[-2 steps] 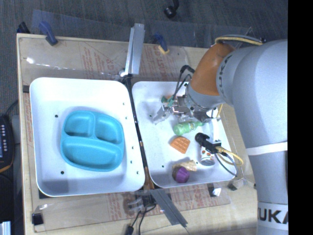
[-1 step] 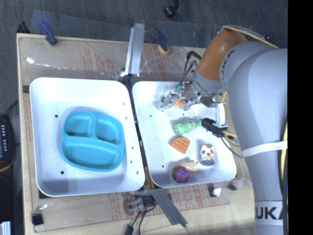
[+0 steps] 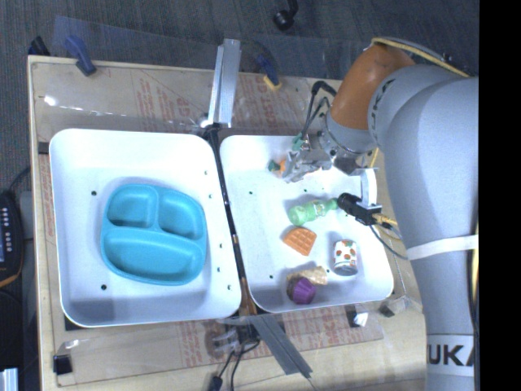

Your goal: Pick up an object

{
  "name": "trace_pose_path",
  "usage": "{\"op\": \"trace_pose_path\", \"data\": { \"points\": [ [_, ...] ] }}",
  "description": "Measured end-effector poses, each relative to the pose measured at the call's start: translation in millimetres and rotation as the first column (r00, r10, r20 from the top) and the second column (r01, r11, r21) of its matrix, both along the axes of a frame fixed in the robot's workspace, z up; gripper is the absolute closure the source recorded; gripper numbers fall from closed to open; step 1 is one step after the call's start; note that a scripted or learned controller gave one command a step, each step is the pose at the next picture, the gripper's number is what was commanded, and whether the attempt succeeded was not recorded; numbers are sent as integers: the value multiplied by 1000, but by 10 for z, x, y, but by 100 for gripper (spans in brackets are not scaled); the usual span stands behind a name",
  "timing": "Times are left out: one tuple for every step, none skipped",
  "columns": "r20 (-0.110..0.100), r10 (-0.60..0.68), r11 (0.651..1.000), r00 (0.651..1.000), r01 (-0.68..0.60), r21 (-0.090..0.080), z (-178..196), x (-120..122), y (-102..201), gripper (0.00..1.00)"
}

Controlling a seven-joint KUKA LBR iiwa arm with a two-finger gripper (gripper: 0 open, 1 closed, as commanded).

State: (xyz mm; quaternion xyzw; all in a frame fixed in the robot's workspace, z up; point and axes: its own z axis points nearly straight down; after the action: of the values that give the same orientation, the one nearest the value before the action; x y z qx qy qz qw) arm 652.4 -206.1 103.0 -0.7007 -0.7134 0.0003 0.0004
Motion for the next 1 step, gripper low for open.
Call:
{"op": "trace_pose_path", "data": {
  "points": [
    [0, 1, 1000, 1000, -1, 0, -1, 0, 2, 0]
  ]
}}
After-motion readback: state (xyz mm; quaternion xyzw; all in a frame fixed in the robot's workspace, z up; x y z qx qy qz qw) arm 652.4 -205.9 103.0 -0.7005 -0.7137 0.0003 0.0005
